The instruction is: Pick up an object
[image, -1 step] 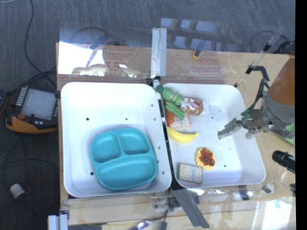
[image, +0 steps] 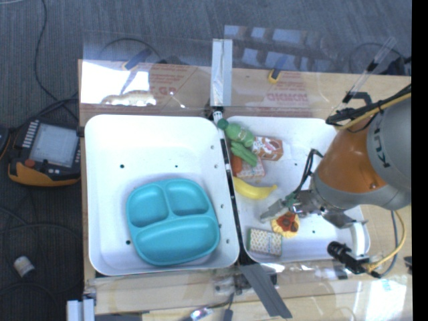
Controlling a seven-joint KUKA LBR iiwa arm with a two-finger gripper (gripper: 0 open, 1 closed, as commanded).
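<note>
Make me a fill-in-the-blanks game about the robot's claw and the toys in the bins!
1. The blue plate lies in the ____ bin.
2. The banana is coloured ____.
3. The robot's claw hangs over the ____ bin.
4. The green toy is in the same bin as the ____.

Missing words: left; yellow; right; banana

Dark grey carpet (image: 134, 12) covers the floor, with thin cables (image: 40, 79) trailing across it. A handheld control pendant (image: 43, 154) lies at the left. The pale wooden surface (image: 394, 85) is edged by glare-streaked clear panels (image: 160, 82).
</note>
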